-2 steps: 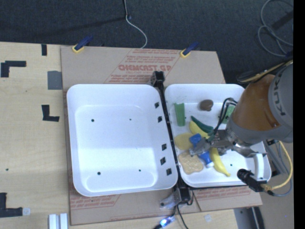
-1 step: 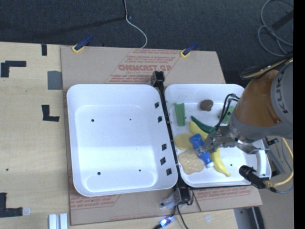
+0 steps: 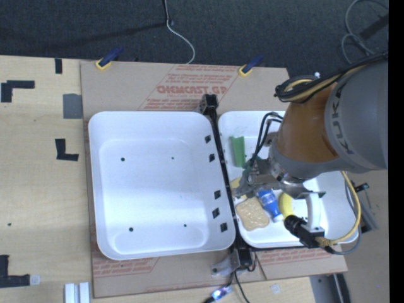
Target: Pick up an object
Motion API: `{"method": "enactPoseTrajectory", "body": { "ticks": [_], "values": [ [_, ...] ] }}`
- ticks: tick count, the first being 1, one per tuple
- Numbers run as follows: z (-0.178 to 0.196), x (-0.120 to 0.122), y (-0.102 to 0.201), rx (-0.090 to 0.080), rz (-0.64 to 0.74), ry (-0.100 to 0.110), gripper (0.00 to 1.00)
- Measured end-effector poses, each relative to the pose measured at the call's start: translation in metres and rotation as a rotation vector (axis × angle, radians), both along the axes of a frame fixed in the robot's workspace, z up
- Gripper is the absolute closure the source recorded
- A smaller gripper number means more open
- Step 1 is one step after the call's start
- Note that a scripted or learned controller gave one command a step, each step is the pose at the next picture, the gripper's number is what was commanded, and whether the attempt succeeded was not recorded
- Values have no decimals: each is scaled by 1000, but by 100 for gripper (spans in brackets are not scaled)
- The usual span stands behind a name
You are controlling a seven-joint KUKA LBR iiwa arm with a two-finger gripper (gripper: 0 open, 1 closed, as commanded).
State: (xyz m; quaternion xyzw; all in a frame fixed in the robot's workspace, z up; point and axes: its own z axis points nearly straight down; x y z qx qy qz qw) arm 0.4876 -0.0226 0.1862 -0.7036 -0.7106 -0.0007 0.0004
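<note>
Nearest me, the arm (image 3: 328, 125) hangs over the right bin (image 3: 338, 216), its gripper (image 3: 255, 180) low among the clutter. Blue tube (image 3: 270, 204) lies at its five o'clock, untouched I think. Reaching stage; next, centre and clamp.
</note>
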Motion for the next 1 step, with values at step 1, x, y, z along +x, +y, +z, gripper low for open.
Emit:
{"method": "enactPoseTrajectory", "body": {
  "ticks": [1],
  "values": [
    [29, 15, 72, 1, 0, 0, 100]
  ]
}}
